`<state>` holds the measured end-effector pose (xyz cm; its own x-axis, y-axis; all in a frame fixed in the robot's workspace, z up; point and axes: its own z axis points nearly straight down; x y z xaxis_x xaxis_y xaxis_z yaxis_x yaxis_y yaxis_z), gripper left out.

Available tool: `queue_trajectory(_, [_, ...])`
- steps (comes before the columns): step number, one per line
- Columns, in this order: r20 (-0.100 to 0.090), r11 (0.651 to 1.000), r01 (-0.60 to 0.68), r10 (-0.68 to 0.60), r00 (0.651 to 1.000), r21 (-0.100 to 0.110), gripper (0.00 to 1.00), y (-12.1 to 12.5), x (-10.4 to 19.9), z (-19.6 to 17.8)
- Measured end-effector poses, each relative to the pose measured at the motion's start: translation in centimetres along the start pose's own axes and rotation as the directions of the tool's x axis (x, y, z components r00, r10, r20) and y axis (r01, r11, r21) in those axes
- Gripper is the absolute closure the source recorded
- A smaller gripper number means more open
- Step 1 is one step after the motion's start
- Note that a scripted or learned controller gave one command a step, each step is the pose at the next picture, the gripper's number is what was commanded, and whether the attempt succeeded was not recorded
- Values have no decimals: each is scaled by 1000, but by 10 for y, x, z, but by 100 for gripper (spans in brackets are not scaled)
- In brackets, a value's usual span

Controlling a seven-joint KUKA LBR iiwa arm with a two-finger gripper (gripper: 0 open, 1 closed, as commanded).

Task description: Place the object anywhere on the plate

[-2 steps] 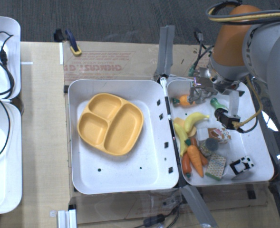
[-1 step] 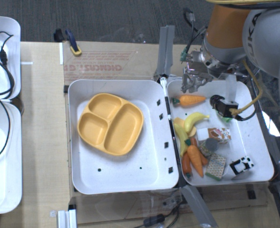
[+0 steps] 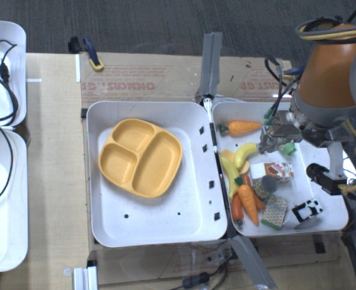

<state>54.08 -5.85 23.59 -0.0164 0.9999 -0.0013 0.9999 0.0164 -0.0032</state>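
A yellow three-compartment plate (image 3: 141, 156) lies in the left bin (image 3: 105, 222) with nothing on it. My gripper (image 3: 273, 139) hangs low over the upper middle of the right bin (image 3: 341, 219), under the orange band of the arm. Just left of it and below lies a yellow banana (image 3: 245, 154). A small green piece (image 3: 289, 148) sits at its right side. An orange carrot (image 3: 243, 127) lies at the bin's top left. Whether anything is in the gripper is hidden by the wrist.
The right bin also holds a second banana (image 3: 229, 171), a small printed box (image 3: 278, 171), more carrots (image 3: 246, 202), a checked green block (image 3: 274, 211) and a black-and-white toy (image 3: 307, 210). A grey divider post (image 3: 210, 71) stands between the bins. White tubs (image 3: 2, 162) sit at far left.
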Motion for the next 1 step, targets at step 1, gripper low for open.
queue_trajectory(1, [0,995,103,-103,995,-3,100,-9,64,-52])
